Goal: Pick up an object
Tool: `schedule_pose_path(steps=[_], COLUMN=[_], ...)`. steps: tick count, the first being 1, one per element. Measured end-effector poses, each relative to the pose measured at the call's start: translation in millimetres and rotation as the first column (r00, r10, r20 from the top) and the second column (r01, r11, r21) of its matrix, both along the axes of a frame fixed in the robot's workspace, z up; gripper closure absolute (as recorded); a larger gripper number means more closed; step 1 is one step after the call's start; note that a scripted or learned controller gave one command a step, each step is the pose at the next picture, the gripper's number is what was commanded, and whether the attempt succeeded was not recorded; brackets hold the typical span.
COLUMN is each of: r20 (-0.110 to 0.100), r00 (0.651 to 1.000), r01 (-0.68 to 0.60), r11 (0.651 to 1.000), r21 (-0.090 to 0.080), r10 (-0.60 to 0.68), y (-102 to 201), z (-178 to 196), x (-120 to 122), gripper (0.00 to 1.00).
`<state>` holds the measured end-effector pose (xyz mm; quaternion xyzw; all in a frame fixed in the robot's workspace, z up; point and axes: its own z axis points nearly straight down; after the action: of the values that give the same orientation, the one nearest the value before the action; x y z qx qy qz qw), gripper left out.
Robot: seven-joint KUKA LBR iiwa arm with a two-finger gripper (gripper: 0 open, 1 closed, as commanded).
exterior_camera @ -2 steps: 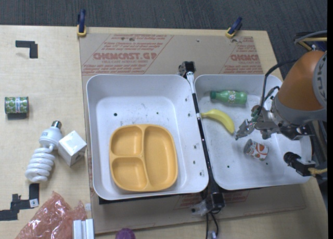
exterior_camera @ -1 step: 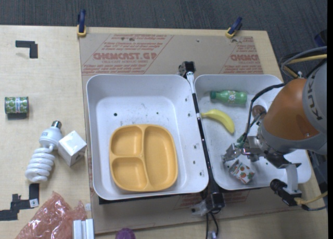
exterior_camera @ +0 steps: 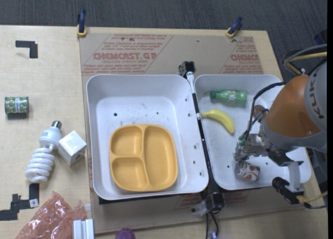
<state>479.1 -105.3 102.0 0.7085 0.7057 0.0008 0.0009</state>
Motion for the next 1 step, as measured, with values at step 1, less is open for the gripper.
schedule_pose_path(steps=[1], r20=[-0.002], r00=[1.000], r01=[-0.006], r11=[1.000], r21=[-0.001], r10=[0.006], y=[8.5], z=[39.3], x=[96.4], gripper=[1.00])
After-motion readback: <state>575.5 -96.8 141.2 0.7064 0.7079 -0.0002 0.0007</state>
